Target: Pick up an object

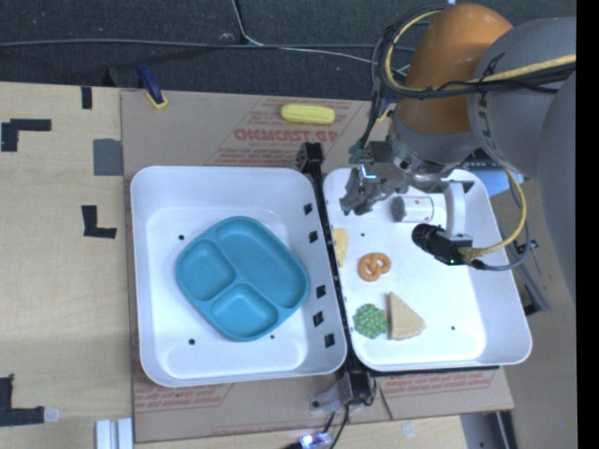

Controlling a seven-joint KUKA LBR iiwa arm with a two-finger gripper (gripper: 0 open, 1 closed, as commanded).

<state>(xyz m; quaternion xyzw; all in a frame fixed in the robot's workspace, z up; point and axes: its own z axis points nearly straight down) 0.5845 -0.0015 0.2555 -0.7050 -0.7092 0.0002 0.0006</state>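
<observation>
My gripper hangs over the upper left part of the right bin, its dark fingers pointing down with nothing seen between them. Below it in that bin lie a pale yellow piece against the left wall, a brown pretzel, a green round item and a tan wedge. A blue divided plate rests in the left bin.
A yellow banana-like toy lies on the cardboard behind the bins. A black clip strip runs along the divider between the bins. A black cable end hangs from the arm over the right bin.
</observation>
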